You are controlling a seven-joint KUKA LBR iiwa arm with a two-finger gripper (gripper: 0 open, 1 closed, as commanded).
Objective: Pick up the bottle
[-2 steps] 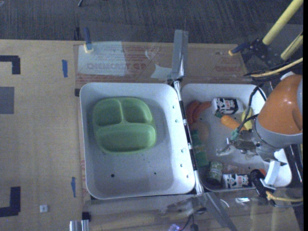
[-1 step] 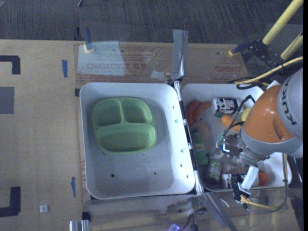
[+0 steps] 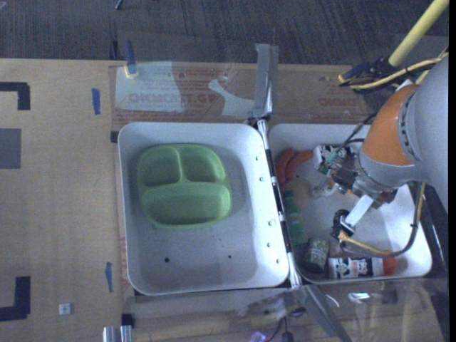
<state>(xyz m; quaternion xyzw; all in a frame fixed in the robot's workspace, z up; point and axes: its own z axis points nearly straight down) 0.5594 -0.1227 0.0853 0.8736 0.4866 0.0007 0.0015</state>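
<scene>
Bottle point(image 3: 358, 266) lies flat (right bin point(image 3: 390, 223), near wall), apart from jaws.

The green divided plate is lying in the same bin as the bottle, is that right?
No. The camera view shows the green divided plate lying in the left-hand bin; the bottle lies in the right-hand bin.

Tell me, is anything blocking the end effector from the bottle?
Nothing visible lies directly between the end effector and the bottle, which lies on its side by the near wall of the right bin. A small dark jar sits close beside one end.
</scene>
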